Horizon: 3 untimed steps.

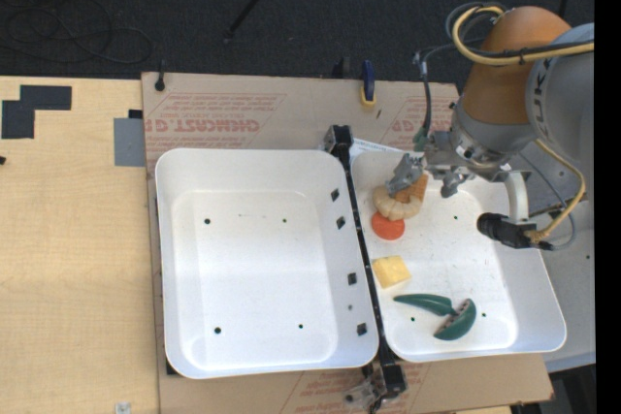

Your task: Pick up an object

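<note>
Two bins are sitting side by side; the right bin [543, 305] is holding four objects (gripper [427, 177] fingers' spread: cannot tell).

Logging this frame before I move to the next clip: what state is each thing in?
end effector: low in the right bin, over the tan object
tan object: on the bin floor, touching the orange piece
orange piece: lying loose
yellow block: lying flat, apart from the rest
green objects: lying together near the front
right bin: holds all the objects
</note>
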Available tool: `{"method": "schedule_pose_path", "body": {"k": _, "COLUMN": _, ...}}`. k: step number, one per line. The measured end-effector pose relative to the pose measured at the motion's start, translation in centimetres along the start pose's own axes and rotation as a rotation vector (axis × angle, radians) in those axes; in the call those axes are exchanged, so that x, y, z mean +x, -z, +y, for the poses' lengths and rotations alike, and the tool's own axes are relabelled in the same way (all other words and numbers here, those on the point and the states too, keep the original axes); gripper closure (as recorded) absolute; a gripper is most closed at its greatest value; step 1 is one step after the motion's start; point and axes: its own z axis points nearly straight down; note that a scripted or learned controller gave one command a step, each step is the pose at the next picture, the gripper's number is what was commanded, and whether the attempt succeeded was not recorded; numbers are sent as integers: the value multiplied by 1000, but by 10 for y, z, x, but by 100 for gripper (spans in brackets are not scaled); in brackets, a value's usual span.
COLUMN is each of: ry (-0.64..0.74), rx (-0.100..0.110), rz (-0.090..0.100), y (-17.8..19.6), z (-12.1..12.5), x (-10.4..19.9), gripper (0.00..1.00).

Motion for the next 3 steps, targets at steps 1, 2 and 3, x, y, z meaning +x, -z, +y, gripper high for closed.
{"method": "schedule_pose_path", "body": {"k": 1, "ry": -2, "rx": 1, "rz": -2, "y": -77, "z": 20, "x": -47, "gripper": 0}}
{"method": "schedule_pose_path", "body": {"k": 2, "ry": 0, "rx": 2, "rz": 1, "y": -103, "z": 19, "x": -25, "gripper": 0}}
{"method": "schedule_pose_path", "body": {"k": 3, "ry": 0, "rx": -2, "rz": -1, "y": -101, "z": 20, "x": -34, "gripper": 0}}
